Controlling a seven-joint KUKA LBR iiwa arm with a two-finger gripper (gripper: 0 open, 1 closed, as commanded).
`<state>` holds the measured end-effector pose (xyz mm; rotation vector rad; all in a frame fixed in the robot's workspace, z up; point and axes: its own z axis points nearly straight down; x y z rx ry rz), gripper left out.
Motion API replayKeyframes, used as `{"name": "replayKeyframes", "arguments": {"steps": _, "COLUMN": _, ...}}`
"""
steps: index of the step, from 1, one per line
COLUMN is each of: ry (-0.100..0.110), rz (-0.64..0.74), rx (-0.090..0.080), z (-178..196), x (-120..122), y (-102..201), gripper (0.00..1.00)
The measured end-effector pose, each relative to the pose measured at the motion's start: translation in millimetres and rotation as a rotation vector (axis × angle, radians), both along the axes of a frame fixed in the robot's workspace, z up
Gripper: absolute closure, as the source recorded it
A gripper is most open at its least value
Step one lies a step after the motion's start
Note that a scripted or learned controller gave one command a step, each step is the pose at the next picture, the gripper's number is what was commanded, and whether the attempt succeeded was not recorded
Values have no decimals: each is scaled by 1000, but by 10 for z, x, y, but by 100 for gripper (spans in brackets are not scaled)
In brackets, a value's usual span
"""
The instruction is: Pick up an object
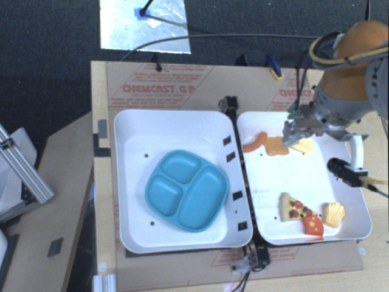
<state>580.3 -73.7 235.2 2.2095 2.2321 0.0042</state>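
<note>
Beneath the camera you see a tan tabletop [73,163] carrying two shallow white bins side by side. Your left bin [130,132] holds a blue divided plate [186,189]. Your right bin [261,224] holds an orange sausage [255,142] and a tan flat piece [276,146] near its far wall, a pale yellow piece [302,145] directly under the gripper [296,134], and a pizza slice [294,207], a red piece [313,225] and a yellow shell shape [333,213] near its front. You cannot tell whether the fingers are apart or together; the wrist hides them.
</note>
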Motion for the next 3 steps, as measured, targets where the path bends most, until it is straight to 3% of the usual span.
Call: {"name": "replayKeyframes", "arguments": {"steps": 3, "ry": 2, "rz": 0, "rx": 1, "z": -209, "x": -43, "y": 1459, "gripper": 100}}
